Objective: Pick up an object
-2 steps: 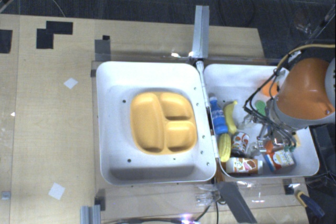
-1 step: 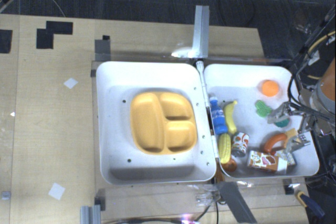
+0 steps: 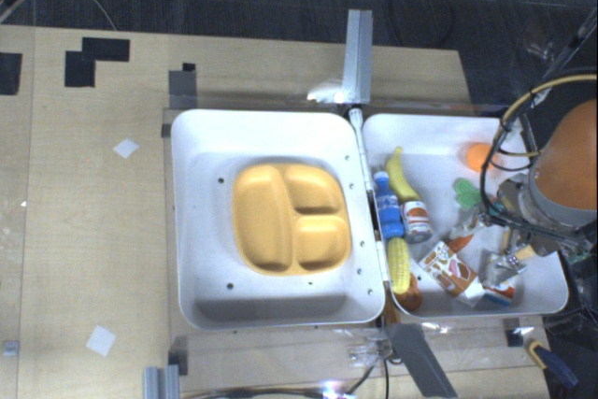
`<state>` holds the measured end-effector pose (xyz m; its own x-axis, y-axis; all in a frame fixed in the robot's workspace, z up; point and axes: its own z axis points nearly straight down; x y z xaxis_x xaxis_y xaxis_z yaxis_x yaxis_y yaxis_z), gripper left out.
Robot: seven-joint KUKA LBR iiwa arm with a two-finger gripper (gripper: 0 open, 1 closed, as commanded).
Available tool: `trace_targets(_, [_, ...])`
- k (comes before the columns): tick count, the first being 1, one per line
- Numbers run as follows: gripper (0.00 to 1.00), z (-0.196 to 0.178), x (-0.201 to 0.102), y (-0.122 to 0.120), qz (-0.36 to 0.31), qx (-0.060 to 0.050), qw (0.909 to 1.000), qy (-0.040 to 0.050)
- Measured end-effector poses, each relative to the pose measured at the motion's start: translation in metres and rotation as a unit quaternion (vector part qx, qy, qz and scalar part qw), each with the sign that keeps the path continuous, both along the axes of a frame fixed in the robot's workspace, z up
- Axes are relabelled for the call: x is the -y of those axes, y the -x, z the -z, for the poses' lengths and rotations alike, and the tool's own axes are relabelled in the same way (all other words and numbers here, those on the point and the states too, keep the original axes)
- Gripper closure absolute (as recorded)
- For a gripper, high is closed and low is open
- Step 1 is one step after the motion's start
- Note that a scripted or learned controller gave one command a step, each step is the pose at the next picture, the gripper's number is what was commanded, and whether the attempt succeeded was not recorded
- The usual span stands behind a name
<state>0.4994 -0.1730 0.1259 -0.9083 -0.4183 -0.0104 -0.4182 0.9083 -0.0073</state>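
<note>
The red-and-white carton (image 3: 447, 268) lies loose; gripper (image 3: 509, 257) probably above it, jaw state unclear — descend squarely, close gently

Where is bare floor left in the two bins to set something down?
Left bin: a bare strip all around the yellow divided tray, widest at its near edge. Right bin: a bare patch at the far end between the banana and an orange object. Its near half is crowded with packets beside the gripper.
</note>
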Motion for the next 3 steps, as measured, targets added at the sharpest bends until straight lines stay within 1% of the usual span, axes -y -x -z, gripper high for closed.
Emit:
trace_targets(1, [0.0,0.036,0.032,-0.084,0.022,0.0,0.9998,-0.0006])
trace_targets(2, [0.0,0.036,-0.065,-0.116,0.123,0.002,0.9924,0.0005])
trace_targets(3, [0.0,0.035,-0.062,-0.046,0.032,0.002,0.9995,-0.0006])
